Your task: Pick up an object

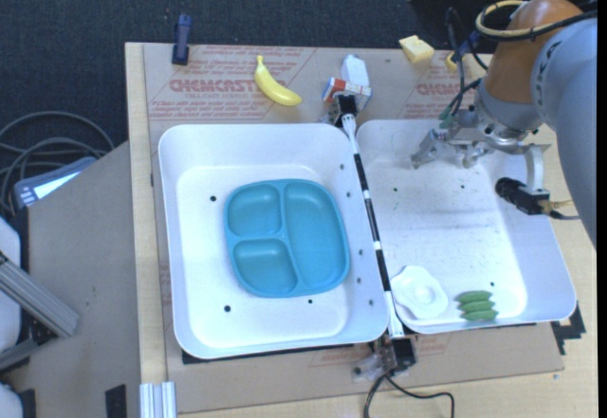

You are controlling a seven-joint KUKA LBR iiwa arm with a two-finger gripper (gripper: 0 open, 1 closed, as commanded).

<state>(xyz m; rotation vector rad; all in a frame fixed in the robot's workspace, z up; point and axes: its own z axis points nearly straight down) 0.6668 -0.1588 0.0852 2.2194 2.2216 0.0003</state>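
My gripper [448,149] hangs low over the far part of the right bin [531,260], close to its back wall. Beneath it I see only bare bin floor. A green pea pod [476,304] lies at the near edge of that bin, and a small white round piece [419,294] sits just to its left. Both are well away from the gripper. In the left bin [190,217] a blue divided plate [285,237] lies flat in the middle.
Outside the bins, on the bench's far side, lie a yellow banana [275,86], a small white and red packet [349,82], a yellow block [415,48] and a dark blue item [180,37]. A black ridge [365,208] separates the two bins.
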